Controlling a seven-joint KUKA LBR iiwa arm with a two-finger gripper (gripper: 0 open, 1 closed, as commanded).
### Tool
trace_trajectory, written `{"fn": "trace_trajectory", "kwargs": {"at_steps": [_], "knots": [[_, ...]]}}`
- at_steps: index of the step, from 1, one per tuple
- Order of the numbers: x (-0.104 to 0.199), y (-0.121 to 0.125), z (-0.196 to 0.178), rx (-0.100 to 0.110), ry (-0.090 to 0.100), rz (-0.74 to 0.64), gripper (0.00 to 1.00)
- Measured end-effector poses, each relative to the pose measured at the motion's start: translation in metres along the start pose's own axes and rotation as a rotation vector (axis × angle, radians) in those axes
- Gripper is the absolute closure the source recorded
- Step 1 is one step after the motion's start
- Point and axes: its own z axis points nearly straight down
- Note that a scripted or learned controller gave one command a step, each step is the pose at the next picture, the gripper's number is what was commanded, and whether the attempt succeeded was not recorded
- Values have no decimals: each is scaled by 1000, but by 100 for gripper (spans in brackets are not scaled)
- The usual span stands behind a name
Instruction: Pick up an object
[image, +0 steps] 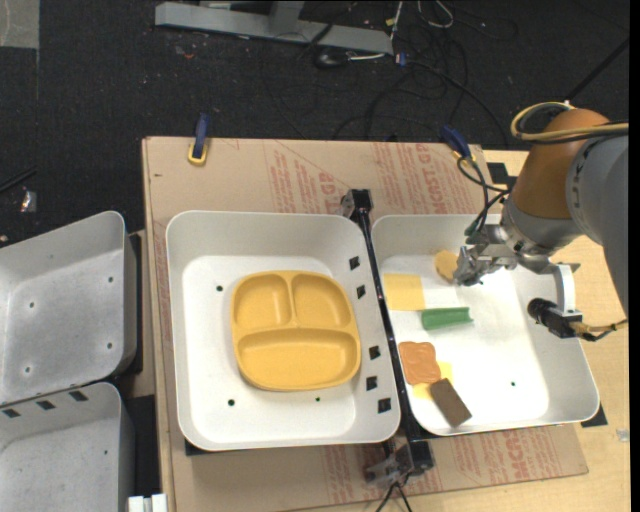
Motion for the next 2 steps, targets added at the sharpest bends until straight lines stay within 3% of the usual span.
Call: {"fn": "trace_trajectory", "kwargs": {"at_steps": [2], "knots": [[-3, 10, -107, -6, -2, -2, 100]]}}
